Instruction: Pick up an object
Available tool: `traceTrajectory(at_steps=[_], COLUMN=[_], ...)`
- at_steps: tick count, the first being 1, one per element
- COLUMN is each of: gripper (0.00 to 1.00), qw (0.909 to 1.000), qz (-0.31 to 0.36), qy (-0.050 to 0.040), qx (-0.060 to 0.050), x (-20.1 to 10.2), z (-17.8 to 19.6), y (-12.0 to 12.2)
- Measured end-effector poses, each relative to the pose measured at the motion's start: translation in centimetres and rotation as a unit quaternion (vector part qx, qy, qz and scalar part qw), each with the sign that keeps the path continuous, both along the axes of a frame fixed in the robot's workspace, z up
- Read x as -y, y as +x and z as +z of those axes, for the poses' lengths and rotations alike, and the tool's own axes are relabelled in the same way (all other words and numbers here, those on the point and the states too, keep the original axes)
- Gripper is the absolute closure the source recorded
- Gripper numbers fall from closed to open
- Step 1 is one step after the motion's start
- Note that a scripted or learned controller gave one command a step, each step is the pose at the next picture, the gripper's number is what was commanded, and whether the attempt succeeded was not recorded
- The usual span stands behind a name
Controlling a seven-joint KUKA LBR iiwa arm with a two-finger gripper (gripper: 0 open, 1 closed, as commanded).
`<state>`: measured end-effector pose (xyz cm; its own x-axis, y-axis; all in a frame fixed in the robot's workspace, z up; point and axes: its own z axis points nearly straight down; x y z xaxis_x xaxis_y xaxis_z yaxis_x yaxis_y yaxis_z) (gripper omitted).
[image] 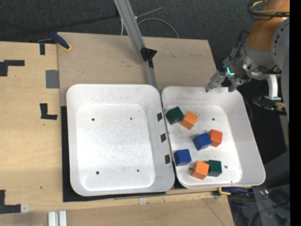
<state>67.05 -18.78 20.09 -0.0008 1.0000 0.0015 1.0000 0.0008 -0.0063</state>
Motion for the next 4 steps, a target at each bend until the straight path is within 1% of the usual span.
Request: traceTrajectory(at_steps=[1,2,3,4], gripper=[0.00,0.00,0.00,1.00], qw=[1.0000,1.0000,1.0000,1.0000], qz=[0.001,0.000,0.001,0.002], qy=[-0.0014,-0.0005,-0.0009,-0.0018], qx=[0.002,-0.001,0.000,0.002], x=[0.0,0.0,-0.1,-0.1], z=[0.3,-6.1,-11.3,-9.9], y=[0.1,-0.3,-0.4,-0.2])
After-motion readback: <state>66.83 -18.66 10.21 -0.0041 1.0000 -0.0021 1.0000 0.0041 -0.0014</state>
